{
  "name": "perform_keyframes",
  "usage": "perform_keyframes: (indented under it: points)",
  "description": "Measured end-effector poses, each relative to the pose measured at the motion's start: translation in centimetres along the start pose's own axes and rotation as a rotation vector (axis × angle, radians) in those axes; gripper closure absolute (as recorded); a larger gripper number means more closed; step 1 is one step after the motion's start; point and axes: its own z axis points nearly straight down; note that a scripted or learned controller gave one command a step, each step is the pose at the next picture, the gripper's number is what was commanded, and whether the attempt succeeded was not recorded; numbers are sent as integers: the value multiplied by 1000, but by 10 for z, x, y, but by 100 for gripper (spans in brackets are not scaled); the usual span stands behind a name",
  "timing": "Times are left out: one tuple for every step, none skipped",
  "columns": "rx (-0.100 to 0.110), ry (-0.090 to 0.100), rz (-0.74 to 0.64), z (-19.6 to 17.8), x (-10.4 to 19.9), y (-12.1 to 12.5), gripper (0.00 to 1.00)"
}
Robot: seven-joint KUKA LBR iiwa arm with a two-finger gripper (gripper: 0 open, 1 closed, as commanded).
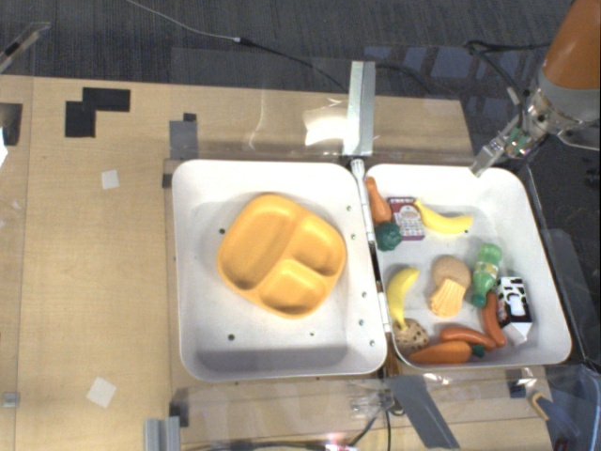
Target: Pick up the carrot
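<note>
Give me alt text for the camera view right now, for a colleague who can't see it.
The robot's hand hovers over the far rim of the right bin, away from the carrot lying at that bin's left wall among toy foods such as two bananas. The left bin holds a yellow divided plate.

A light wooden table [84, 280] fills most of the frame, with dark carpet floor [235, 7] beyond its upper edge. Two shallow white bins sit side by side on it: the left bin [197, 346] at centre, the right bin [535, 224] touching it toward the right. Black patches [94, 109] mark the table's upper left. Small pale squares [111, 179] lie on the wood at left.
</note>
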Motion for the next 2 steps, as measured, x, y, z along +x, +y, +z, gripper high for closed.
perform_keyframes:
  points:
    - [3, 1, 356, 24, -35, -27, 100]
    - [1, 0, 446, 24, -37, -22, 100]
